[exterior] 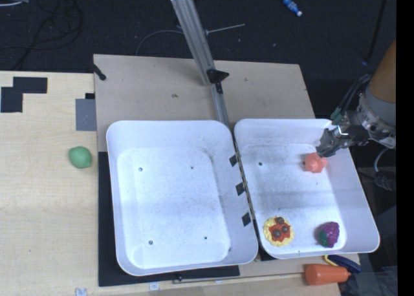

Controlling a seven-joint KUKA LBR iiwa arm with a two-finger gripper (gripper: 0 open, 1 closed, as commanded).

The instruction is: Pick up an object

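Note:
In the right bin (362, 191) lie three objects: a small orange-pink lump (314, 163) near the upper right, a yellow round piece with red dots (278, 231) at the front, and a purple grape-like piece (328, 234) beside it. My gripper (328, 145) reaches in from the right, hanging just above and to the right of the orange-pink lump, its dark tips close to the lump's upper edge. Nothing shows between the tips.
The left bin (123, 139) stands beside the right one. A green ball (80, 157) lies on the bench at the left. An orange carrot-like toy (325, 274) rests outside the right bin's front edge. A metal rail (197, 36) slants behind the bins.

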